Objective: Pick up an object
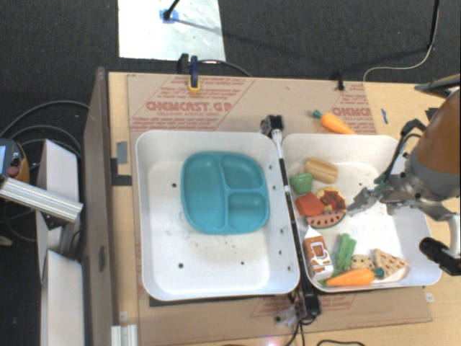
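Nearest me, an orange carrot (351, 277) lies along the right bin's (410, 247) front edge, while my gripper (358, 201), fingers slightly parted and holding nothing, hovers mid-bin just right of the pizza slice (328, 206), so I judge that the closest pick, directly leftward.

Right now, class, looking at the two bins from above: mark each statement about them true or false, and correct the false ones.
1. The blue tray lies in the left bin. True.
2. One carrot lies outside the bins, on the cardboard. True.
3. The gripper hangs over the left bin. False: it is over the right bin.
4. The blue tray holds toy food. False: its compartments are bare.
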